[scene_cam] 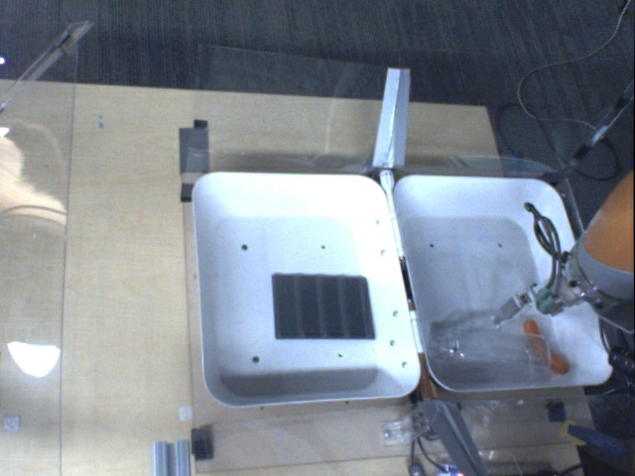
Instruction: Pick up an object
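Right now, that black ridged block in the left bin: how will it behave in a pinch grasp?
The block lies flat and low, so it likely won't roll or tip. Its straight edges and even ridges suggest something stiff, possibly foam or rubber, probably light. It looks wide next to the gripper, so a pinch across it may fail.

Left of the gripper the right bin floor lies open; orange objects crowd just below.

Orange-banded grey arm, black cabling

Matt white plastic bins on a smooth wooden bench.
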Available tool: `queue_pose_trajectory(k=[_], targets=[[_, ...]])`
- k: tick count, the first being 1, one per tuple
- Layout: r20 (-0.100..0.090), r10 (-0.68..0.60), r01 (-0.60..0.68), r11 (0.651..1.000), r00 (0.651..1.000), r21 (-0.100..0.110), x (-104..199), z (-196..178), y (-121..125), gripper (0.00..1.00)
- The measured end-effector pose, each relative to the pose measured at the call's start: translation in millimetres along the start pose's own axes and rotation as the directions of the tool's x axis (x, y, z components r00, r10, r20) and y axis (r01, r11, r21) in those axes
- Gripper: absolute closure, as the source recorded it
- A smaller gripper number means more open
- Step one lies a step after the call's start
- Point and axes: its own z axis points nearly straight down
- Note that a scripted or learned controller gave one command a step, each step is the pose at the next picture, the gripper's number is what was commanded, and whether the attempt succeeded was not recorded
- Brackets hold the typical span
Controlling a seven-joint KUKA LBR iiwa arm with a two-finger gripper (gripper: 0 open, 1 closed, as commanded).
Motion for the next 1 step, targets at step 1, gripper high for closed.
queue_pose_trajectory(k=[1], targets=[[0.001,-0.023,0.023,1.0,1.0,-0.004,-4.7,29.1,-4.1,0.0]])
